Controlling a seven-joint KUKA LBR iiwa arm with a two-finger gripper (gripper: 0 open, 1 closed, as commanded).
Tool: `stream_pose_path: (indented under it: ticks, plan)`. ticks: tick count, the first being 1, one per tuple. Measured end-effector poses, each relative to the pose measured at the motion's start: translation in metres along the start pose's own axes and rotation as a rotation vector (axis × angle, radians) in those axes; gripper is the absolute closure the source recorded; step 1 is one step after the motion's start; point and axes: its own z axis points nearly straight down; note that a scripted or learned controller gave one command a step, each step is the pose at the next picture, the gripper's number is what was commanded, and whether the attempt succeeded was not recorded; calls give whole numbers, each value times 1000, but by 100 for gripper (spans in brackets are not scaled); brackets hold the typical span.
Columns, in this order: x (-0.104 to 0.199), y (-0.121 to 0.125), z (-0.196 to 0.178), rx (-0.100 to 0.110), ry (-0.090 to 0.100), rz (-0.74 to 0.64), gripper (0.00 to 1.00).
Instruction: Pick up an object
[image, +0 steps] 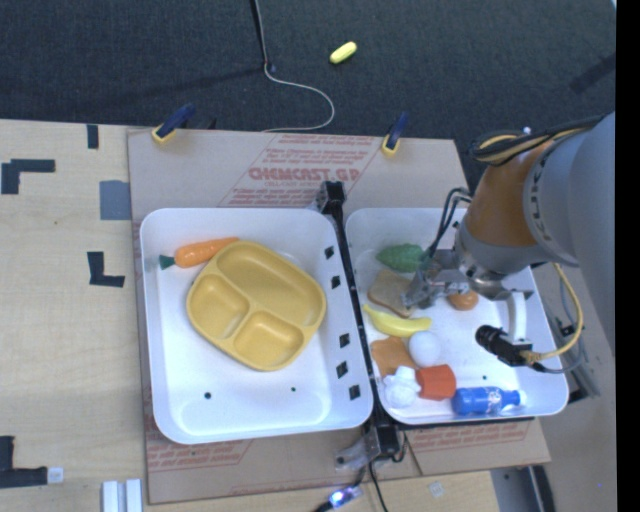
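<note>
My gripper (420, 291) is down in the right bin (540, 400), over the brown flat piece (388, 293) just below the green leafy item (402, 256). The arm covers most of an orange round object (463, 298) beside it. A yellow banana (397, 322) lies just in front of the gripper. Nearer the front edge sit a white egg (425, 347), an orange-brown chunk (391, 354), a white lumpy item (401, 387), a red cup (437, 381) and a blue bottle (484, 401).
The left bin (180, 400) holds a yellow divided plate (257, 304) and an orange carrot (203, 252) at its back left. A black divider (345, 300) runs between the bins. A small yellow object (343, 52) lies on the dark floor behind.
</note>
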Motion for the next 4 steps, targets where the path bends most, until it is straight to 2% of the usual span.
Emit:
stream_pose_path:
  ticks: [2, 3, 4]
  plan:
    - [5, 11, -96, -7, -1, 1, 100]
    - [5, 12, -123, -5, -1, 1, 100]
    - [63, -10, -128, -1, 1, -4, 100]
